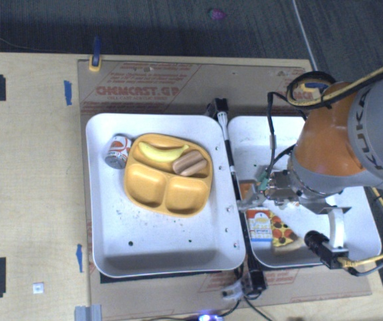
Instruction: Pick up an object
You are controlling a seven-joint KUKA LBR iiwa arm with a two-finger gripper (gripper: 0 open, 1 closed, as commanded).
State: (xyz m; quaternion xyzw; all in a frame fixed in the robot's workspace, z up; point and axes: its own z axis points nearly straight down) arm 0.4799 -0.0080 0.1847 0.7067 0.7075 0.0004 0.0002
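The grey arm's gripper (266,191) hangs over the right white bin (361,223); its grip state cannot be told. At its six o'clock lies a colourful flat pizza-printed box (269,228). It could slide away, lying flat against the bin wall.

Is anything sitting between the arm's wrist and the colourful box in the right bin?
Nothing visible. The colourful box lies flat in the right bin, just below the wrist, with a pizza-slice toy touching its right side. Bare bin floor separates box and wrist. The gripper is hidden beneath the arm.
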